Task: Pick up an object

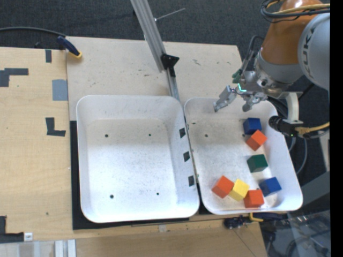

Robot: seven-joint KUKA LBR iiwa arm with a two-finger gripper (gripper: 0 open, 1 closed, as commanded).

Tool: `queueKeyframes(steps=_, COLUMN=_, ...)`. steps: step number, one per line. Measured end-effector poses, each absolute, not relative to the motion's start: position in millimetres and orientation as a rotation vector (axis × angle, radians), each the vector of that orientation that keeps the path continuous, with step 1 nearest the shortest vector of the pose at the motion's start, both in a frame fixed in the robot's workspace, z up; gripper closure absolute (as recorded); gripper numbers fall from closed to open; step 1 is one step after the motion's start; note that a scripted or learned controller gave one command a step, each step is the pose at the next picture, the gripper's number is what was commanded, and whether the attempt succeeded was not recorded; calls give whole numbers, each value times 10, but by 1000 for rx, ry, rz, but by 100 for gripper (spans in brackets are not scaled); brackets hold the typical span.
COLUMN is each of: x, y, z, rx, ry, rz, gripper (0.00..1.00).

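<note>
My gripper [235, 101] hangs over the far edge of the right bin [214, 149], its two fingers spread apart with nothing between them. Several small blocks lie in that bin. A blue block [252, 125] and an orange block [256, 140] sit just right of and nearer than the gripper. A green block [257, 162] and another blue block [270, 186] lie along the right wall. At the near edge an orange block [222, 187], a yellow block [239, 189] and an orange block [254, 198] are bunched together.
The left bin [131, 159] sits beside the right one, sharing a middle rim. A grey metal bar [153, 31] slants down from the top to the bins' far junction. Cables run along the right side by the arm.
</note>
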State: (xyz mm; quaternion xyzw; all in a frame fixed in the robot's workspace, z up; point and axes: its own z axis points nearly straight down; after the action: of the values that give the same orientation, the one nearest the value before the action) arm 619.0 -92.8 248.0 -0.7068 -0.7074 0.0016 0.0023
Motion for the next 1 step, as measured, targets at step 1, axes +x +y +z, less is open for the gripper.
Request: queueKeyframes(steps=1, x=6198, y=-928, z=2506, rx=-2218, ry=-2223, rz=1, gripper=0)
